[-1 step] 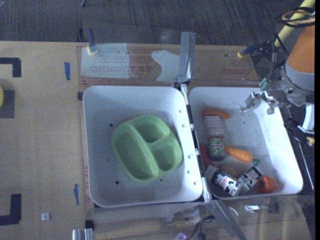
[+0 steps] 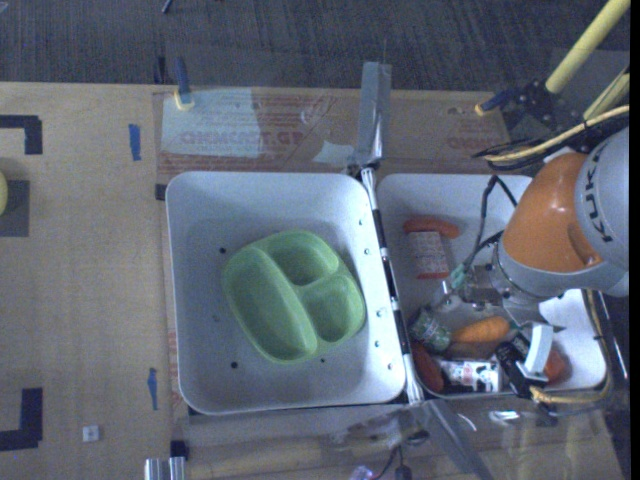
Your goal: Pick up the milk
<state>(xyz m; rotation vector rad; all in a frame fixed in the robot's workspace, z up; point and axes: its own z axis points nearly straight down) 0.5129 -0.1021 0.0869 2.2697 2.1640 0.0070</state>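
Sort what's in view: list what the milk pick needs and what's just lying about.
Job: milk carton in the right bin; gripper over that bin.
Lying about: green divided plate in the left bin; carrot; red sausage.

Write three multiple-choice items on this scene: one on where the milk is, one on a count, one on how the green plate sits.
1. The milk lies:
A. in the left bin
B. in the right bin
C. on the bench outside both bins

2. How many compartments has the green plate?
A. two
B. three
C. five

3. The green plate sits:
A. upside down
B. on edge against a wall
C. flat, hollows up

Answers:
1 B: the milk lies low in the right bin, just below the carrot in the view.
2 B: raised ridges split the plate into three hollows.
3 C: all three hollows face the camera.
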